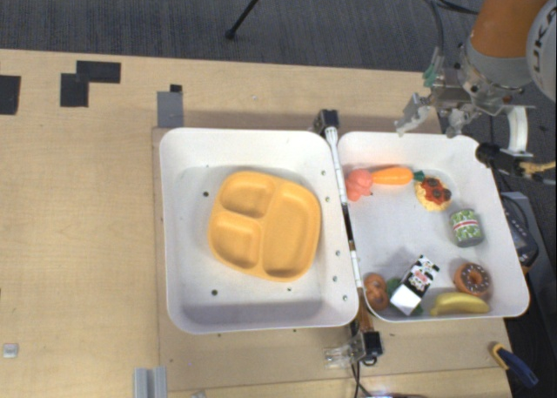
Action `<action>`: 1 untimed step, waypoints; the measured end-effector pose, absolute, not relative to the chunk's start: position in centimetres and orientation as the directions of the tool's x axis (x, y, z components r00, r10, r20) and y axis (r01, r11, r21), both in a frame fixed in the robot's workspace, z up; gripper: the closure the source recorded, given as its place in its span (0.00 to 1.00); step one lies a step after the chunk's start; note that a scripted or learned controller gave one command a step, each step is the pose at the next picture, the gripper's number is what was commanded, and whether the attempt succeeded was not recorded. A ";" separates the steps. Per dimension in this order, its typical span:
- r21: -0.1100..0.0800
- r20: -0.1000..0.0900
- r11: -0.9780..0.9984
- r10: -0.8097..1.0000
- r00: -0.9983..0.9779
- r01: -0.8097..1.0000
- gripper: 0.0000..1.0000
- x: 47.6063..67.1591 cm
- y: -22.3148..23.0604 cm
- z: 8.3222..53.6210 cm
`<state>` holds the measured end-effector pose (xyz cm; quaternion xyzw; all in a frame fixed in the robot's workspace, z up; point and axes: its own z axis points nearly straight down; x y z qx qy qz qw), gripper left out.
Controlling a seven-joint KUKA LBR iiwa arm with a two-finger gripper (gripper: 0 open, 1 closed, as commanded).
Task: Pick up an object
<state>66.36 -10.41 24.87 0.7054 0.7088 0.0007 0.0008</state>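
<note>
My gripper (448, 118) hangs over the right bin's (435, 239) far edge; whether it is open or closed I cannot tell. The toy carrot (392, 176) lies just inside that edge, nearest me, toward the near-left, long axis parallel to the far edge.

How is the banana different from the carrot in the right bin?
The banana is yellow and curved; the carrot is orange and straight. The banana lies at the bin's near edge, just below the donut; the carrot lies near the far edge, beside a pink toy. Both are small toy foods lying flat, roughly crosswise.
</note>
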 end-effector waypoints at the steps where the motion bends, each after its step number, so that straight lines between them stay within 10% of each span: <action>1: -0.002 -0.001 0.064 0.998 -0.064 0.998 0.00 58.9 -20.2 12.5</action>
